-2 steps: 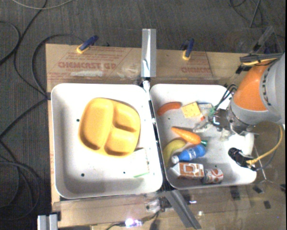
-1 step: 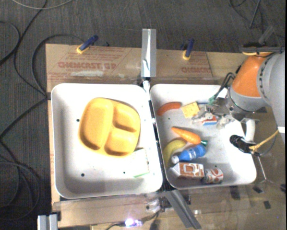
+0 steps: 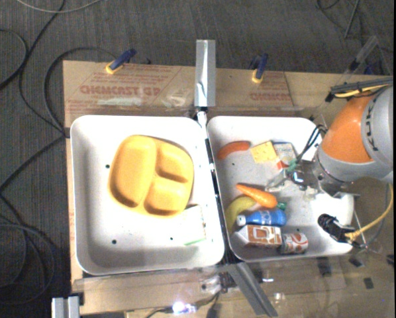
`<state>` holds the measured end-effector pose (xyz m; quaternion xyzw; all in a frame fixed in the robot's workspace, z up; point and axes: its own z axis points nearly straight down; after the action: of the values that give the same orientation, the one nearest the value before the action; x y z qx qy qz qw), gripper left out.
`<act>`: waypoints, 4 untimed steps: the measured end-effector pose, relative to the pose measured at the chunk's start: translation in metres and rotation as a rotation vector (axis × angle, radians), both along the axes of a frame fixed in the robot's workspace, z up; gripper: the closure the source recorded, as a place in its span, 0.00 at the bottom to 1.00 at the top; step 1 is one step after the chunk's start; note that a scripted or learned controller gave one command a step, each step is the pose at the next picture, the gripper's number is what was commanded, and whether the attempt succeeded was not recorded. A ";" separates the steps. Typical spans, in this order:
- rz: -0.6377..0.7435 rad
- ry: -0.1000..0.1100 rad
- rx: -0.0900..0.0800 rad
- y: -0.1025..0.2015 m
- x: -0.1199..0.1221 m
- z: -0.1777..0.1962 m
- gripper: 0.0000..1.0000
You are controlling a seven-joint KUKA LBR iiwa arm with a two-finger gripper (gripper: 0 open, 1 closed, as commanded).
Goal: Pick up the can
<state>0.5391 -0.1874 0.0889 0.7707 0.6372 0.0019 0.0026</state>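
Claw (image 3: 292,175) first — it sits low in the right bin (image 3: 304,126), near the middle, at the end of the grey and orange arm (image 3: 357,144). It is small and blurry from up here, so I cannot tell how it stands, and nothing shows between its tips.

The can (image 3: 293,243) lies on its side by the near wall of that bin. It is red and silver and touches a little carton (image 3: 261,234). A blue bottle (image 3: 263,218) and a carrot (image 3: 256,194) lie just past the carton, with a banana (image 3: 236,209) beside them.

I think the claw needs to slide toward the near wall and stop right above the can. It should come straight down across the round sides — not the ends — and stay clear of the carton. A round can could roll away, so a slow squeeze would be best.
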 end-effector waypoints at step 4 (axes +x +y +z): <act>-0.452 -0.001 0.004 0.002 0.013 0.000 0.00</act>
<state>0.5522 -0.1852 0.0885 0.8940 0.4481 0.0031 0.0019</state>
